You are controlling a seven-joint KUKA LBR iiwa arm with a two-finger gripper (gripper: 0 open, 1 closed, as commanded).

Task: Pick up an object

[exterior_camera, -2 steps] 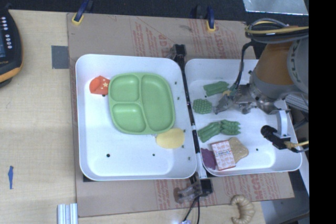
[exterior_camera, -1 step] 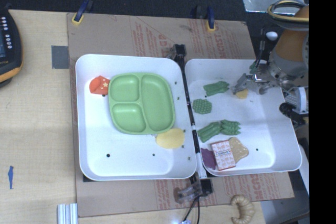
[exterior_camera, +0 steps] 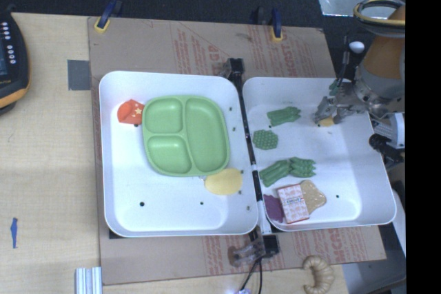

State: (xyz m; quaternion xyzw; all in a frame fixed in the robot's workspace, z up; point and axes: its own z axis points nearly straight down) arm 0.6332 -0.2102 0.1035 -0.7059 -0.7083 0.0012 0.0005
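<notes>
Camera view has the gripper (exterior_camera: 329, 115) low in the right bin (exterior_camera: 358, 206), fingers pinching a small yellow piece (exterior_camera: 325, 122) near the far wall, so looks like mid-grab; next it needs a clean lift.

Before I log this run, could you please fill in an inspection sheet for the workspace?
Surface: cardboard sheet clamped on the bench, bearing the left bin and right bin.
Job's things: left bin holds green divided plate, red item, yellow item; right bin holds green toys, small carton.
Clutter: curled tan item on the front edge.
Gripper: gripper low in the right bin, something small and yellow at its tip.
Cables: black cable at the front.
Surroundings: pendant at left.
</notes>
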